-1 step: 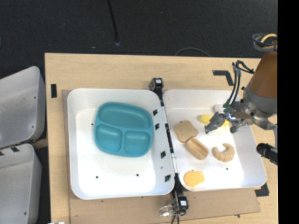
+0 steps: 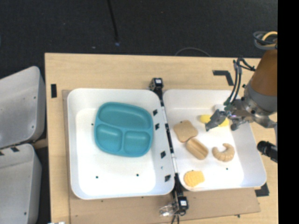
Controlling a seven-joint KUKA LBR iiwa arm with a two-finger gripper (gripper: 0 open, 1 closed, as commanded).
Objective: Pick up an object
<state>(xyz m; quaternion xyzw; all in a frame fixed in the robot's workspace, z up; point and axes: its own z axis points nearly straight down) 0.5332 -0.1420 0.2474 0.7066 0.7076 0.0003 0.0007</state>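
Note:
My gripper [image 2: 224, 122] hangs low over the upper middle of the right bin [image 2: 247, 176]. Its two dark fingers stand apart, open. A small yellow object [image 2: 205, 119] lies under it, poking out to the left past the left finger [image 2: 214, 121], with a bit of yellow showing between the fingers. Whether the fingers touch it I cannot tell. Below and to the left lie a tan bread slice [image 2: 185, 130], a tan bun [image 2: 197, 149] and a croissant [image 2: 224, 152]. A round yellow waffle-like piece [image 2: 193, 178] sits by the bin's front left corner.
The left bin [image 2: 79, 171] holds a teal divided plate [image 2: 124, 128]. A ridge with black clips [image 2: 167, 139] separates the two bins. The grey and orange arm [image 2: 264, 85] comes in over the right bin's right side.

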